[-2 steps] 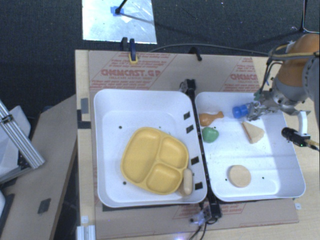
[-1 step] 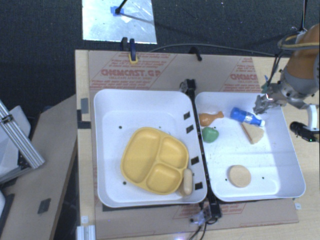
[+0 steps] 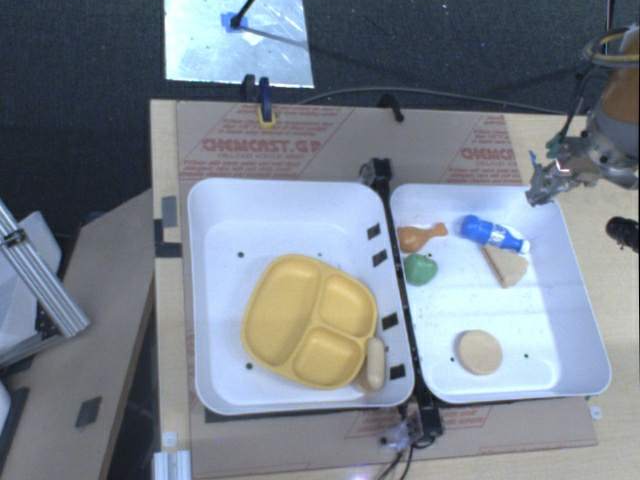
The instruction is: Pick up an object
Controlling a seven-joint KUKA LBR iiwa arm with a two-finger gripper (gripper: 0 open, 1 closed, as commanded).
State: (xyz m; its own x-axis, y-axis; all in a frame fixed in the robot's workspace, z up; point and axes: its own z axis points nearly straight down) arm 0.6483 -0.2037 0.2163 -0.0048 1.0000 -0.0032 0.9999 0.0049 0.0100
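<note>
The round biscuit lies well apart from the claw, whose grip state cannot be told.

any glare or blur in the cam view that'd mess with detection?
Camera view: the metal plate at top glares brightly; the bins are evenly lit with soft, faint shadows. The bottle, the yellow tray and the round biscuit read sharp enough; the claw at the right bin's top corner looks small and slightly soft, finger detail unreadable.
</note>
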